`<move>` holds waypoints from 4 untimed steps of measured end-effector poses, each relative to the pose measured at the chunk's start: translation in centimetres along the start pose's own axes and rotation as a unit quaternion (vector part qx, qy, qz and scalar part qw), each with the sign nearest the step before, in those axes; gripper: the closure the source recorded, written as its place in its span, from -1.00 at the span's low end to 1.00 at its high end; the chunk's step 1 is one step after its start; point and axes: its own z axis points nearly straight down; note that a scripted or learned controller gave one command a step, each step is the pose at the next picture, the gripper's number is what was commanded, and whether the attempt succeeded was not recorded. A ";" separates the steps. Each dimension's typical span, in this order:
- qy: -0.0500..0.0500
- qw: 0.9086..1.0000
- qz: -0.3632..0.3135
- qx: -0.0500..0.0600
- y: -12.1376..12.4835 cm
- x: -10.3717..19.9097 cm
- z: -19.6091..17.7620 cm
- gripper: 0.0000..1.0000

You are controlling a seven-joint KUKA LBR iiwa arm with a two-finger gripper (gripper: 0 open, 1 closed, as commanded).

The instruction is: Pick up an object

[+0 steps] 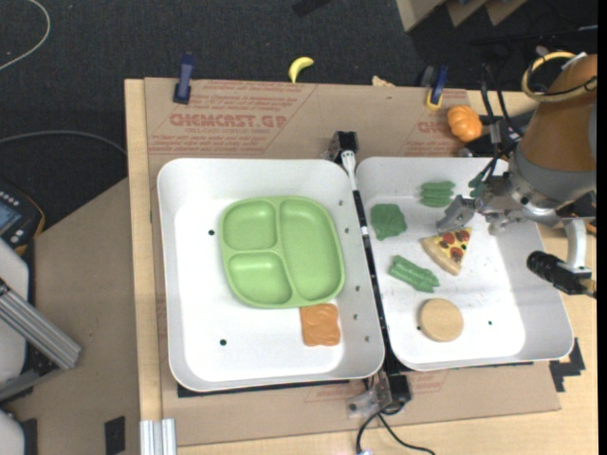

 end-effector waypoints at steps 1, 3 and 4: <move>0.003 1.000 -0.001 -0.001 -0.5 -1.6 6.6 -1.00; 0.001 1.000 -0.003 -0.002 -10.3 5.8 -8.7 -1.00; -0.001 1.000 -0.002 -0.004 -10.0 4.5 -13.1 -1.00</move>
